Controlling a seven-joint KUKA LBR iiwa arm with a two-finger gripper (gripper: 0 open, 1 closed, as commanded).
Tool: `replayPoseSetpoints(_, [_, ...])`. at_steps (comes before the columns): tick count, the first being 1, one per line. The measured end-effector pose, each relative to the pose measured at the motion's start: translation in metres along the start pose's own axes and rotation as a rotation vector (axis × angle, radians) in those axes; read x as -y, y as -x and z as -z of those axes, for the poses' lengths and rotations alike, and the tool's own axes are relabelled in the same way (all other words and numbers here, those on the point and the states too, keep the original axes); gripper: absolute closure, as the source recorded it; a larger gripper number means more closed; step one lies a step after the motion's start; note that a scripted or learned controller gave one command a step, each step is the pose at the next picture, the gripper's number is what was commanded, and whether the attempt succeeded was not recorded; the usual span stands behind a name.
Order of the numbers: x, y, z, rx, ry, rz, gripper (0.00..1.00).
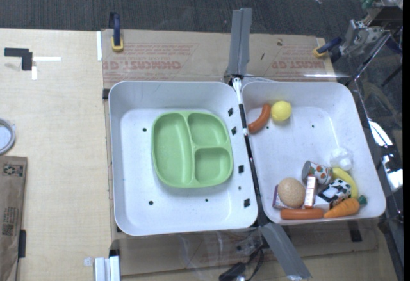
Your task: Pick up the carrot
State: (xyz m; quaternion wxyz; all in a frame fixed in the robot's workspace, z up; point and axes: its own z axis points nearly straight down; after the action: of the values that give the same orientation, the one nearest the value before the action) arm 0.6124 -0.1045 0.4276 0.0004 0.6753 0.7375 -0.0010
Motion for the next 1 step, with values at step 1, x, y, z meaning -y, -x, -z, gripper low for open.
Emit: replayPoseSetpoints(1, [-0.0310, 0.0061, -0.0854, 0.000, -0.002, 0.072, 1.00])
